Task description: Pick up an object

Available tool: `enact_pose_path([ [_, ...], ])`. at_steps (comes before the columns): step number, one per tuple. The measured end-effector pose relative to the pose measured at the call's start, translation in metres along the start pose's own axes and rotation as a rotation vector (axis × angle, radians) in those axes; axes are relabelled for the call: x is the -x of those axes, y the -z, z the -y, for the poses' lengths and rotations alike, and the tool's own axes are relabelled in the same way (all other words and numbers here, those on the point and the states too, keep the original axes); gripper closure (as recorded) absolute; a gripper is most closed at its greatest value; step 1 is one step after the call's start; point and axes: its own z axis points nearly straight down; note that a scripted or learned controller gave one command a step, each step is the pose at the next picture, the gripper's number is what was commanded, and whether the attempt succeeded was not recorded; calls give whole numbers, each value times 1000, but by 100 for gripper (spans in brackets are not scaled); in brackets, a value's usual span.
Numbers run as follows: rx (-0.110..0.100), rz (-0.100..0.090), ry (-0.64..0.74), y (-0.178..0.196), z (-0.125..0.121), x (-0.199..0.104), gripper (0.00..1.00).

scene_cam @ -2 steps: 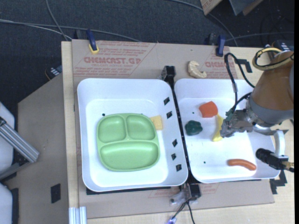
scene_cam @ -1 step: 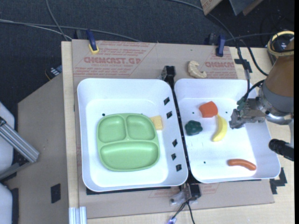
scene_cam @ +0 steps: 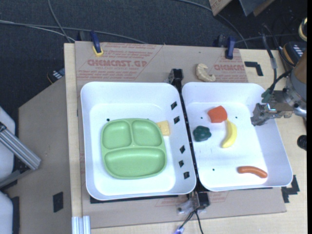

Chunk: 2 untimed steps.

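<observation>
The gripper point(scene_cam: 258, 117) hangs over the right bin's point(scene_cam: 273, 145) far right edge, nothing visibly between its fingers, and whether they're parted or closed I can't tell from here. In that bin, an orange-red block point(scene_cam: 218, 114) sits near the middle toward the far edge, a dark green lump point(scene_cam: 202, 133) lies near the left edge, a yellow banana point(scene_cam: 229, 134) rests just right of it, and an orange sausage point(scene_cam: 252, 171) lies by the near right corner. The left bin point(scene_cam: 92, 145) carries a green divided plate point(scene_cam: 133, 147) with a small yellow piece point(scene_cam: 164, 127) touching its far right corner.
</observation>
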Motion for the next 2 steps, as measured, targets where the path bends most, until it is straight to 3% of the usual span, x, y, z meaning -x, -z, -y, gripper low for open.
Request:
enact_pose_path([
  [1,-5,-1,0,2,-1,0,100],
  [2,-11,-5,4,-14,-3,-48,100],
])
